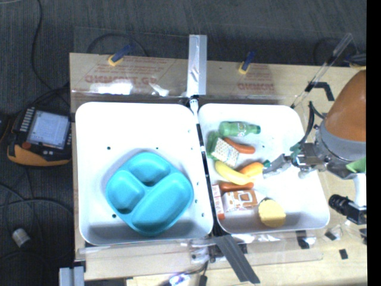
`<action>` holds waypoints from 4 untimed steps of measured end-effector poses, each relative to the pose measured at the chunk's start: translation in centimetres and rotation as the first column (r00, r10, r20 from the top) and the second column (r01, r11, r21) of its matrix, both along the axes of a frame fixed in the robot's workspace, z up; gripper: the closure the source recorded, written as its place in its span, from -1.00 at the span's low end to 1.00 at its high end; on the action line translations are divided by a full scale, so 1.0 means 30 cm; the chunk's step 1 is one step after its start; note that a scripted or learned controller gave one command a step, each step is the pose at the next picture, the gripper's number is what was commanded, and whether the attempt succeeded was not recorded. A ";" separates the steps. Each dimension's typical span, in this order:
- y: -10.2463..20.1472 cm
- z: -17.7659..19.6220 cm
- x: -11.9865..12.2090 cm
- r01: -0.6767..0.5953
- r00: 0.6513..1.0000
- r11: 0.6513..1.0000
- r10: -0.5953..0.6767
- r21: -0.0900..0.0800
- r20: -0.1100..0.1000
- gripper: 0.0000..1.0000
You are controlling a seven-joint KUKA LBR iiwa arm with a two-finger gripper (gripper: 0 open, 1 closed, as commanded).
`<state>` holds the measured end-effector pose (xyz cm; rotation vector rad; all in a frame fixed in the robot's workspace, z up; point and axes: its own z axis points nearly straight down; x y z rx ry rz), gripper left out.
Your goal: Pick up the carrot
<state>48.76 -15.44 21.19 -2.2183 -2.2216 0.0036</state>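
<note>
The carrot [251,169], short and bright orange, lies in the middle of the right bin [309,210], touching the upper right end of a yellow banana [228,173]. My gripper [275,164] reaches in from the right and sits low over the bin. Its tip is just right of the carrot's right end, very close to it. Nothing visibly hangs from the gripper.
The right bin also holds a green bottle [239,128], a long red-orange piece [240,146], a white netted packet [221,151], a red-and-white box [236,201] and a yellow block [272,213]. A blue divided plate [149,193] lies in the left bin [95,124].
</note>
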 end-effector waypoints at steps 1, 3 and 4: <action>0.039 -0.172 0.187 -0.133 0.991 0.991 0.133 0.000 0.000 -1.00; -0.077 -0.259 0.094 -0.576 0.817 0.817 0.576 0.001 0.003 -1.00; -0.205 -0.409 0.199 -0.658 0.753 0.753 0.658 -0.004 0.008 -1.00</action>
